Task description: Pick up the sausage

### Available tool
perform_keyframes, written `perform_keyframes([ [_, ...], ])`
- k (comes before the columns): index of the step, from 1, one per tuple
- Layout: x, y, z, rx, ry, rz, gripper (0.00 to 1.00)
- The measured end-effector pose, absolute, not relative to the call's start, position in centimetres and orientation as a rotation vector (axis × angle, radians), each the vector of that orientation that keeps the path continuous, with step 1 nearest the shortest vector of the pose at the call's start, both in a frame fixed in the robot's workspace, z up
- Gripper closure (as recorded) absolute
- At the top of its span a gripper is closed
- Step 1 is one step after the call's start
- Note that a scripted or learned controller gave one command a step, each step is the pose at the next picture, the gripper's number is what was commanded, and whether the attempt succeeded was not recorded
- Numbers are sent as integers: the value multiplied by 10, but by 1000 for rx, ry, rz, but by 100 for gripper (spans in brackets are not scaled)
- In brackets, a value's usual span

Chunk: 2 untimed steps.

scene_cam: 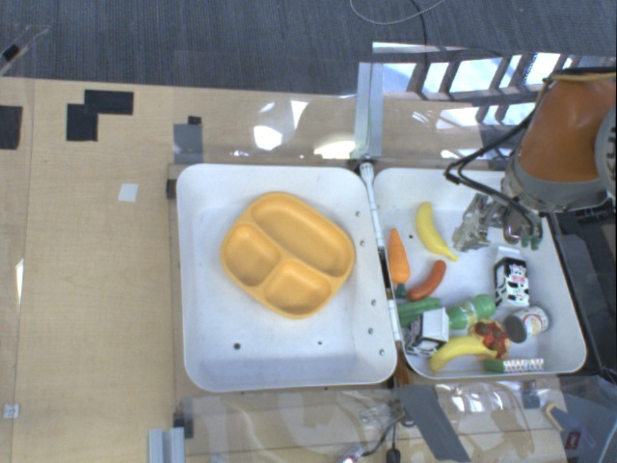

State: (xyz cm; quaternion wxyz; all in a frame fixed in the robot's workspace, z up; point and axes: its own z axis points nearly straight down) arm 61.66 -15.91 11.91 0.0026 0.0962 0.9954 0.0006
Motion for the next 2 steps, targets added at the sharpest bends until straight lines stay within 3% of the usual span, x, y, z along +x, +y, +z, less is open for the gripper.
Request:
perform_keyframes([
  [1, 622, -160, 271, 634, 3066, 0, 100],
  [2, 649, -153, 145, 511, 3095, 2, 100],
])
